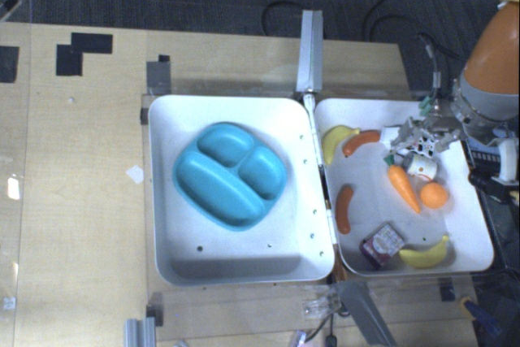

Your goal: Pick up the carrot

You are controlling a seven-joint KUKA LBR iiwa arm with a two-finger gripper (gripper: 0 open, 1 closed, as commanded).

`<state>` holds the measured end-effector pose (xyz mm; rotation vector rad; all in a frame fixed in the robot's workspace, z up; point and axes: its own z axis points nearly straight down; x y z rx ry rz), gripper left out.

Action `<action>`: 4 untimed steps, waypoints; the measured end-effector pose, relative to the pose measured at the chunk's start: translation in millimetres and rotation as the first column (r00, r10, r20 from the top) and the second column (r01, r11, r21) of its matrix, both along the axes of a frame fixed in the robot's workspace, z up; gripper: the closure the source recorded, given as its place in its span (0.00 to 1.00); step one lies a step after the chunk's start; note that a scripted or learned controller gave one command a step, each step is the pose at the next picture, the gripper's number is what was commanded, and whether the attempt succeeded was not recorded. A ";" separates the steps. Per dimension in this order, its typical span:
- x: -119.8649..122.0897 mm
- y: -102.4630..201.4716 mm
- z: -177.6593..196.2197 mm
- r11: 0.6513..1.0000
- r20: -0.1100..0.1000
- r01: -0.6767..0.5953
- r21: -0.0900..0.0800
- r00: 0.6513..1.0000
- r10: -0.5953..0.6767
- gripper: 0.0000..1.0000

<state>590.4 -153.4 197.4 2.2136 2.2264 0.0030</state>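
Orange carrot lies in the right bin, just below the tool and apart from it, its tip pointing toward it. Tool state: cannot tell. An orange ball sits beside the carrot; a banana lies farther below.

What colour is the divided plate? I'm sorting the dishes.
Blue: the plate in the left bin, seen in the camera view.
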 end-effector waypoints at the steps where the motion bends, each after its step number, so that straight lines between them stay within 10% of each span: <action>1: -65.4 42.3 -108.2 0.994 0.009 -0.108 -0.001 0.994 0.108 0.00; 2: -64.4 -20.7 -107.8 0.995 0.011 -0.095 -0.006 0.995 0.095 0.00; 3: -61.8 -18.9 -96.2 0.995 0.016 -0.098 -0.004 0.995 0.098 1.00; 4: -71.2 48.6 0.6 0.996 0.004 -0.095 -0.001 0.996 0.095 1.00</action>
